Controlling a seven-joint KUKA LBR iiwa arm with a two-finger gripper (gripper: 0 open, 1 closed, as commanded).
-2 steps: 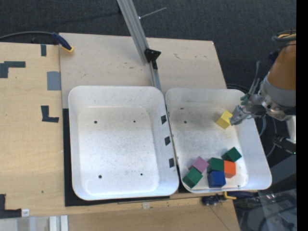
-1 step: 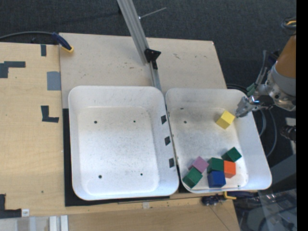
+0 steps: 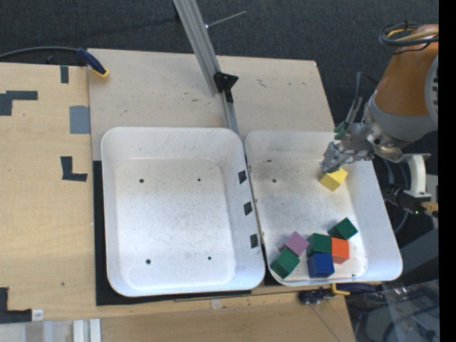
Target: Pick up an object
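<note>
Gripping or merely touching, the arm's grey hand (image 3: 335,164) sits right over the small yellow cube (image 3: 333,179) in the right white plastic bin (image 3: 374,191) (its state I cannot tell). Green, pink, blue and orange cubes cluster at that bin's near edge.

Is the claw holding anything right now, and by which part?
Cannot be told. The claw sits right at the yellow block's upper edge in the right bin, but any grip is hidden.
</note>
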